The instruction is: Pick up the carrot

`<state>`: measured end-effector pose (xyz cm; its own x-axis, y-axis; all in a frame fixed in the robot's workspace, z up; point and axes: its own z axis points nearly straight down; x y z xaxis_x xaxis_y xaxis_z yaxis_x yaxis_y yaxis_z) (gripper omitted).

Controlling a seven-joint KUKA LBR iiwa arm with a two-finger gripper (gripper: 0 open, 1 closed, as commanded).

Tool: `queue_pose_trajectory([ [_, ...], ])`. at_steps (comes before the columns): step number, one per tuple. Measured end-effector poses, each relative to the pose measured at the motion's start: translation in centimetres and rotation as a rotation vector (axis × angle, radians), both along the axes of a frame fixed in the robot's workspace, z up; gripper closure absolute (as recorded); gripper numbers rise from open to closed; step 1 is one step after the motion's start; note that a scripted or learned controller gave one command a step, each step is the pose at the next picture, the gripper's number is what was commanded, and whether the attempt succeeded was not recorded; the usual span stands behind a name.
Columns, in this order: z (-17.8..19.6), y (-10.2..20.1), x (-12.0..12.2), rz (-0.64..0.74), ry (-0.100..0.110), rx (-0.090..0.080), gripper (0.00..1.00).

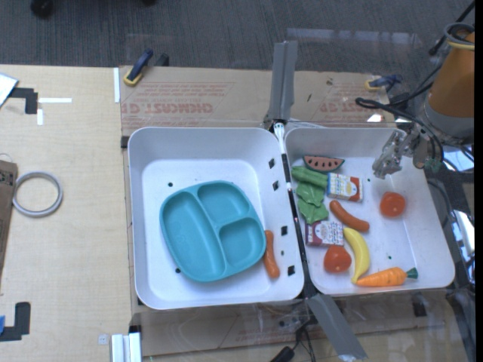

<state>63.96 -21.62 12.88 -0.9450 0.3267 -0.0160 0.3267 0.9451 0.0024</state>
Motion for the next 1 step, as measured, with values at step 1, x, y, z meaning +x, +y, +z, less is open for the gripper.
queue_pose_trajectory([
  [1,-2.30,5.28,-4.38,0.245,0.013,0.001,1.00],
])
